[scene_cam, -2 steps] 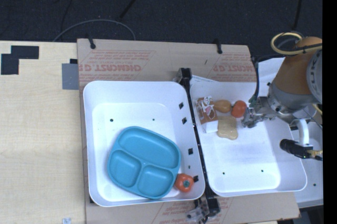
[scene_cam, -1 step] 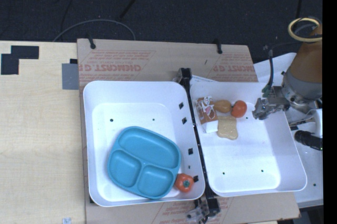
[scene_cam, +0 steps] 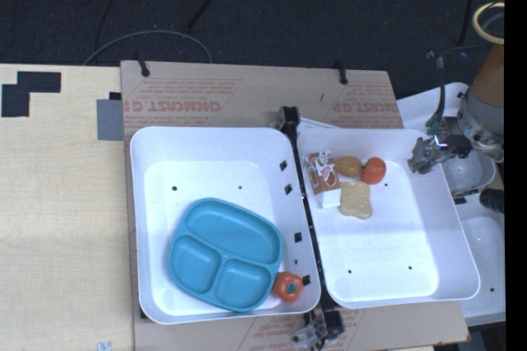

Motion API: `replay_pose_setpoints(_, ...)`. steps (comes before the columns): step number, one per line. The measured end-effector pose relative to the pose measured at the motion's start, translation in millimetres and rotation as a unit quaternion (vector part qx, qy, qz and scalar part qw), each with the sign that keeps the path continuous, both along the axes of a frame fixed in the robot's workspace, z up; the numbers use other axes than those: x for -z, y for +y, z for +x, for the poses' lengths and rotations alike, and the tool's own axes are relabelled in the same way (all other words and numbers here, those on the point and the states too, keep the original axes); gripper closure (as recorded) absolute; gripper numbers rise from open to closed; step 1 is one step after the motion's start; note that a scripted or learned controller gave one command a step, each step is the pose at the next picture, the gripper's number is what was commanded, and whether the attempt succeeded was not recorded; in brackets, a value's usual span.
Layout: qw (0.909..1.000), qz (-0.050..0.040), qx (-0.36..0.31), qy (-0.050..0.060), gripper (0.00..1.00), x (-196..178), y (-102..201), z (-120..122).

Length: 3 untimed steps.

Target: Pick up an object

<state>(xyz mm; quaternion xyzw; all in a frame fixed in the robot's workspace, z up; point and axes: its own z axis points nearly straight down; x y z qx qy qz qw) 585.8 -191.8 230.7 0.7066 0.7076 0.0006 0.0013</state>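
In the right bin (scene_cam: 412,259) a small group of toy foods lies near the upper left: a red tomato (scene_cam: 374,170), an orange-brown piece (scene_cam: 348,166), a tan bread slice (scene_cam: 356,199) and a red-and-white packet (scene_cam: 322,173). The left bin (scene_cam: 156,176) holds a blue divided plate (scene_cam: 225,253) with a red-orange pepper (scene_cam: 288,286) beside its lower right corner. My gripper (scene_cam: 422,153) hangs at the right bin's upper right rim, well right of the tomato, with nothing visible in it.
The arm (scene_cam: 482,106) comes in from the right above a white surface (scene_cam: 482,176). A black divider clip (scene_cam: 289,120) sits where the two bins meet. Cardboard (scene_cam: 247,94) lies under the bins, with a wooden bench top (scene_cam: 58,217) to the left.
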Motion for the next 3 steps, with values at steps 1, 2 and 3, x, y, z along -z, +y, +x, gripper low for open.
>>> replay_pose_setpoints(1, 1.0, 0.0017, -0.001, 0.003, 1.0, -5.3, 60.4, -9.0)
replay_pose_setpoints(2, 1.0, 0.0016, -0.001, 0.003, 1.0, -11.4, 109.8, -12.3)
replay_pose_setpoints(3, 1.0, 0.0016, -0.001, 0.004, 1.0, -16.5, 159.7, -18.9)
